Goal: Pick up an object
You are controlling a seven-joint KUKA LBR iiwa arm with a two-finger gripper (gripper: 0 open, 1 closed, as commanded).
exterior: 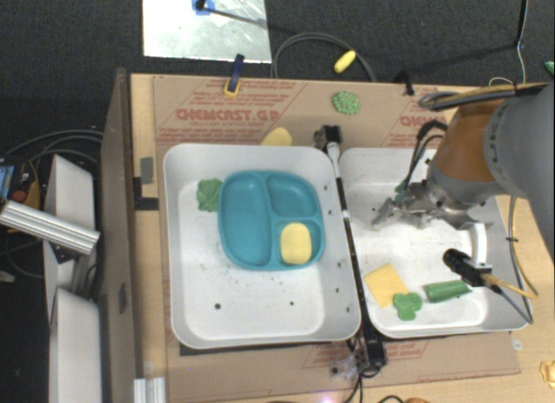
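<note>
The end effector [388, 211] hung low over the bare upper part of the right bin [373, 172], pointing toward the divider between the bins. Nothing showed in its grasp, and whether it was open or closed could not be made out from this slant. The nearest things lay toward the bin's front: a yellow slice [386, 284], a green lump [406, 305] touching its corner, and a green stick [447, 289] just beside that. All were apart from the end effector, with nothing between.

The left bin [260, 310] held a blue divided plate [247, 219] with a yellow piece [296, 243] in one compartment and a green leafy bit [209, 193] at its edge.

On the surface [217, 117] behind, a green disc [346, 102] lay in the open. A pale yellow thing [277, 138] was half hidden by the left bin's rim.
</note>
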